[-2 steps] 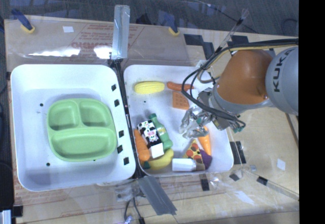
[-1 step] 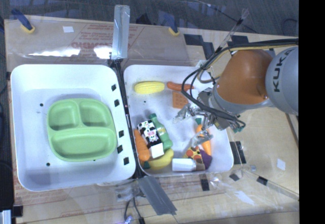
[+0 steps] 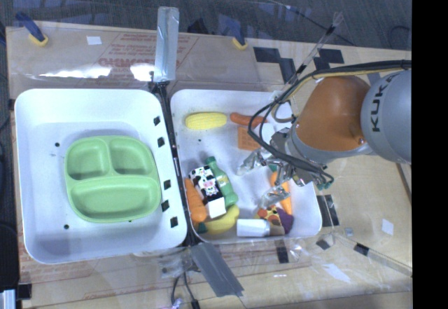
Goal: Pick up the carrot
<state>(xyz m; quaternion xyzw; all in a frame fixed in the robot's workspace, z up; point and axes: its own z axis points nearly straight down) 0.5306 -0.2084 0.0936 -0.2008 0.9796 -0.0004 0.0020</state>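
- Gripper (image 3: 269,173) down in right bin (image 3: 183,106), toward its 4 o'clock corner; finger state impossible to tell.
- Carrot (image 3: 195,200) at bin's 8 o'clock, against left wall, touching cow block (image 3: 208,183).
- Corn (image 3: 205,120) at 11 o'clock.
- Green plate (image 3: 110,178) in left bin (image 3: 28,160).

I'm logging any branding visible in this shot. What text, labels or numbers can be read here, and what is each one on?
"KU", the visible start of white lettering, on the grey arm.
Red print on the clear sheet behind the bins: too faint and blurred to read.
The black-and-white carton in the right bin: pattern only, no legible words.
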